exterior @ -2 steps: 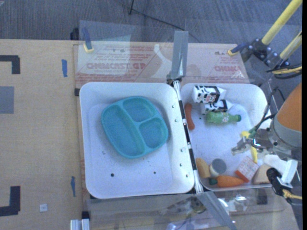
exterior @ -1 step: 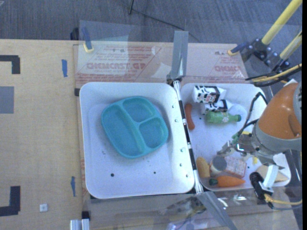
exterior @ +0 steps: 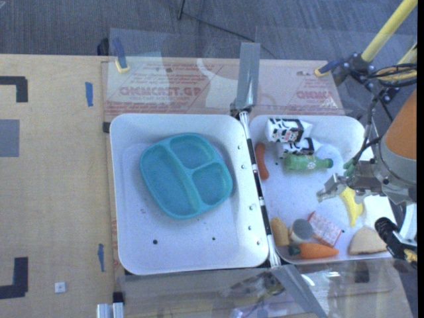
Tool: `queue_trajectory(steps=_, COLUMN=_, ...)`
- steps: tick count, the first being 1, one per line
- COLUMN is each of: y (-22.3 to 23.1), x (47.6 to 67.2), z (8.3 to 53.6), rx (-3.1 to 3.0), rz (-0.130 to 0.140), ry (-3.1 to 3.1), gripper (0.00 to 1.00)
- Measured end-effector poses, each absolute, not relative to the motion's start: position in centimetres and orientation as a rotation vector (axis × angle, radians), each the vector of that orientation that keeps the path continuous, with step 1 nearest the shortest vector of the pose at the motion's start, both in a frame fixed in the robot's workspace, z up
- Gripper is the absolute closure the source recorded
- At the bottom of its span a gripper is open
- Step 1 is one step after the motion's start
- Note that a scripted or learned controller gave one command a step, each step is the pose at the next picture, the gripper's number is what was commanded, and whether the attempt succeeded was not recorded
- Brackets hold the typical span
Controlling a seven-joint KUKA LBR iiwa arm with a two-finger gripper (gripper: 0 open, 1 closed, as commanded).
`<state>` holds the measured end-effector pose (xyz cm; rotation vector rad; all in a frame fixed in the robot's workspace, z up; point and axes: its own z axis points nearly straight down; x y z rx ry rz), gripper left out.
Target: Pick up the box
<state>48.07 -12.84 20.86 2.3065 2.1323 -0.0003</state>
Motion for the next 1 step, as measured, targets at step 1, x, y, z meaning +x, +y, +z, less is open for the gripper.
queue_trajectory(steps=1, y=-16.27, x=48.17, z=27.19, rx=2.431, rz=0.0, ry=1.986, gripper=0.0)
